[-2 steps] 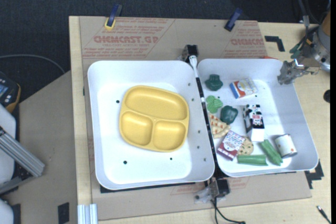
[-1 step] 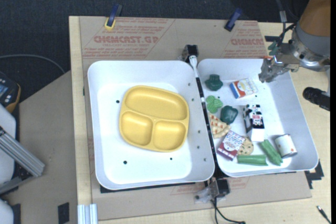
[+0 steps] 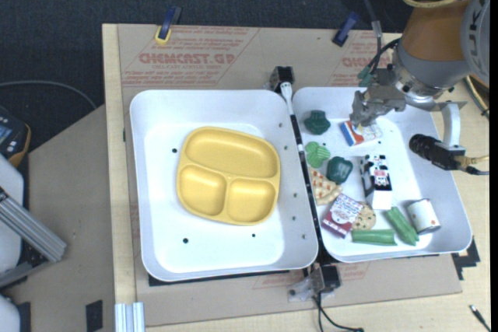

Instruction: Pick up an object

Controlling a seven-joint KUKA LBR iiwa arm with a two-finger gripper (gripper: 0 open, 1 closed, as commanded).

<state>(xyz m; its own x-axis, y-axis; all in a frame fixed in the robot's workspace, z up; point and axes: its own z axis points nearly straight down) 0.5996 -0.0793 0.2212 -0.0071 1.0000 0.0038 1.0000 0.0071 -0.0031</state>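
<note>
My gripper (image 3: 364,117) hangs over the back of the right bin (image 3: 455,202), its tip just above a small blue, red and white carton (image 3: 354,135). Whether it touches the carton cannot be made out. To the left of the carton lies a dark green toy (image 3: 316,121). In front of it lie a leafy light green piece (image 3: 317,154), another dark green piece (image 3: 339,169) and a black-and-white figure (image 3: 379,178). Nearer the front edge are a waffle-like piece (image 3: 323,186), a maroon packet (image 3: 342,215), a cookie (image 3: 363,219), two green vegetables (image 3: 373,237) and a white can (image 3: 422,215).
The left bin (image 3: 148,167) holds a yellow divided plate (image 3: 228,175) in its middle. A black clamp (image 3: 282,78) sits at the back between the bins. The grey and orange arm (image 3: 443,19) comes in from the upper right.
</note>
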